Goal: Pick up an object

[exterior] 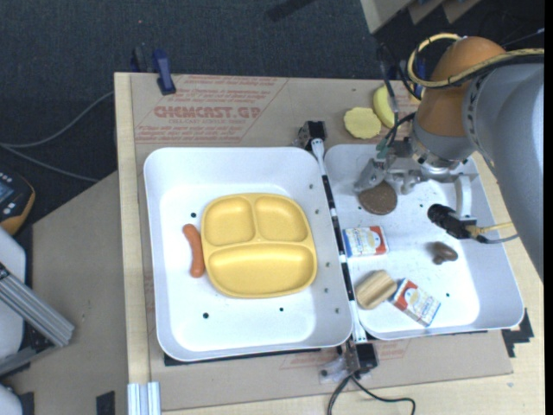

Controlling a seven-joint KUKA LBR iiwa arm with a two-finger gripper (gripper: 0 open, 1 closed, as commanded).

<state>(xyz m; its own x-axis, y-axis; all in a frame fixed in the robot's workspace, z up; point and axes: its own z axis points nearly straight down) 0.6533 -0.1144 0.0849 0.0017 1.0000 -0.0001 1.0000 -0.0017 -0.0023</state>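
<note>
Jaws [380, 180] hanging at twelve o'clock of the brown disc [378, 200] in right bin [497, 305]; opening state unreadable. Nothing lifting yet; grasp remaining.

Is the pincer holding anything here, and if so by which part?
Cannot be told. The pincer sits right above the brown round cookie in the right bin, but no grasp is visible.

One fixed camera looks down at a slant from above the bench [216, 111]; both bins [173, 318] fit in frame.
</note>
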